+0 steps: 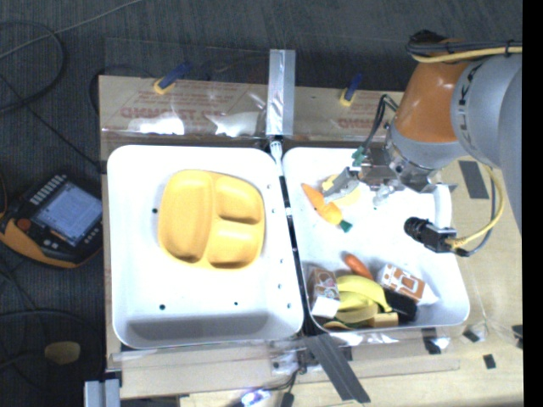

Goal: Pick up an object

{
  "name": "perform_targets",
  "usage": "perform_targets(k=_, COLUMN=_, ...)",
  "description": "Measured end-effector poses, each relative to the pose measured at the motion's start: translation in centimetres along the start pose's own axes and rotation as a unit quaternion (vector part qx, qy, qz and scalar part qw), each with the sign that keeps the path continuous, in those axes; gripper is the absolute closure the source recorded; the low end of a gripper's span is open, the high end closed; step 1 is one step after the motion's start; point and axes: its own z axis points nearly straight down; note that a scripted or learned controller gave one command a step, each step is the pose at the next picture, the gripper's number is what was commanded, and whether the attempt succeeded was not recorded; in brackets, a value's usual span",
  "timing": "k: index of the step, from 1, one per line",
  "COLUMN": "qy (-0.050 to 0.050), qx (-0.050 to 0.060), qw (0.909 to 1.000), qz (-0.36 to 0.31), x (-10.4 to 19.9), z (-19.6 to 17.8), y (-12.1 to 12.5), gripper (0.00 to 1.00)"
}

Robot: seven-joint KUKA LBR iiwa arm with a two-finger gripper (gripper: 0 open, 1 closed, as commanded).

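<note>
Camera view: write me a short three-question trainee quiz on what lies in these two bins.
1. True or false: the yellow divided tray lies in the left bin.
2. Which thing lies nearest the gripper? A) the banana B) the toy carrot C) the yellow divided tray
3. Fill in: the banana lies near the ___ edge of the right bin, the edge lowest in the picture.

Key: 1 true; 2 B; 3 bottom

Tray point(210, 219) in left bin point(127, 253), banana point(361, 292) in right bin point(450, 299)
</note>
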Motion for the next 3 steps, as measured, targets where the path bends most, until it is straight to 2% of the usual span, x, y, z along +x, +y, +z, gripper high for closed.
perform_targets(k=1, qy=-0.001, qx=-0.004, qw=0.9989, qz=-0.046, x=-1.0, z=9.6, y=1.7, gripper=0.0)
perform_targets(k=2, qy=-0.004, qx=-0.006, qw=0.9829, qz=-0.184, x=-9.0, z=9.7, y=-0.2, gripper=0.0)
perform_targets(k=3, qy=-0.002, qx=-0.007, qw=0.9783, qz=-0.207, x=-1.0, z=9.6, y=2.4, gripper=0.0)
